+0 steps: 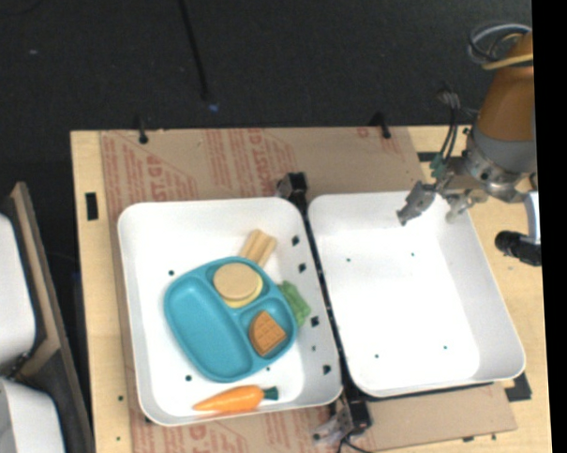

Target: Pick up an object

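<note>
Every thing worth picking lies in the left bin (135, 274), in the lower left half of the frame. A carrot (237, 398) rests along that bin's bottom edge, its long axis running left to right, orange tip to the left and green top to the right, with bare floor on its upper side. Just above it sits a blue tray (199, 332), tilted so its length runs from upper left to lower right. In the tray's upper compartment lies a round tan cookie (238, 282); in the lower right one, a brown toast-like piece (267, 332). The big left compartment looks bare. A pale wooden block (258, 245) pokes out past the tray's upper edge, and something green (295, 303) is wedged against the tray's right side, partly hidden.

The gripper (420, 205) hangs over the upper right part of the right bin (482, 259), near that bin's top rim, at the upper right of the frame. So all the objects lie to its left and lower in the picture, across the seam between the bins; the block is nearest, the carrot farthest. I see nothing held, and from this angle I cannot tell how the hand is set.

The right bin shows a white floor with a few dark dots.
</note>
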